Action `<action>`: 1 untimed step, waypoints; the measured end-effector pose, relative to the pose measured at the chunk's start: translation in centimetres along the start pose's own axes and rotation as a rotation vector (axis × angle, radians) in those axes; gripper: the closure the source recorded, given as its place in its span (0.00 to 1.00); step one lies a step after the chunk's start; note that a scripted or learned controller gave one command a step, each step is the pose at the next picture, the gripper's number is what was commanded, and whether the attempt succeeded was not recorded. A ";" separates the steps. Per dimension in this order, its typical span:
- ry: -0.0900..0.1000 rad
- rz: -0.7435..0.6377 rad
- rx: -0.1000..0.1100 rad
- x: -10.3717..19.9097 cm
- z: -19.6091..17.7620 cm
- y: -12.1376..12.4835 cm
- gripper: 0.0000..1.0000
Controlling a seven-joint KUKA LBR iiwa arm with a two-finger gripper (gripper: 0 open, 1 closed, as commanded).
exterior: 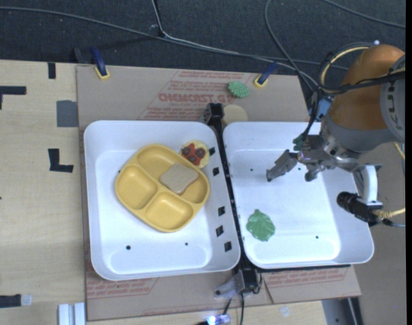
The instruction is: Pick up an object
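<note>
Jaws spread open, holding nothing, over right bin | green leafy piece lies near that bin's front-left, apart from jaws | looks light, soft, floppy | I'd pinch its bunched middle from above.

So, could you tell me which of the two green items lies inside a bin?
The green leafy piece in the right bin; the other green item sits on cardboard behind the bins.

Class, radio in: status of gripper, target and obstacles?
Gripper open, holding nothing, over right bin. Green piece lies below it in view, untouched. Nothing between them.
</note>
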State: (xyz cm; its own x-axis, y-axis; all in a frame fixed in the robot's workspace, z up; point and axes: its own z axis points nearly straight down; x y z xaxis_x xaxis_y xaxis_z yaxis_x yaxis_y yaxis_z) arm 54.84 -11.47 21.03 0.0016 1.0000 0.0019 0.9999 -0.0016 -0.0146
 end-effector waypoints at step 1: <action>-0.002 -0.003 -0.013 0.0 -0.7 0.3 0.00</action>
State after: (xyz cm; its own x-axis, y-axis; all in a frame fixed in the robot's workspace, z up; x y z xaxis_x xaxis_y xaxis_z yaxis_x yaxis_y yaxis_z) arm 55.12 -11.45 21.71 -0.0018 1.0000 0.0004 1.0000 0.0018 -0.0019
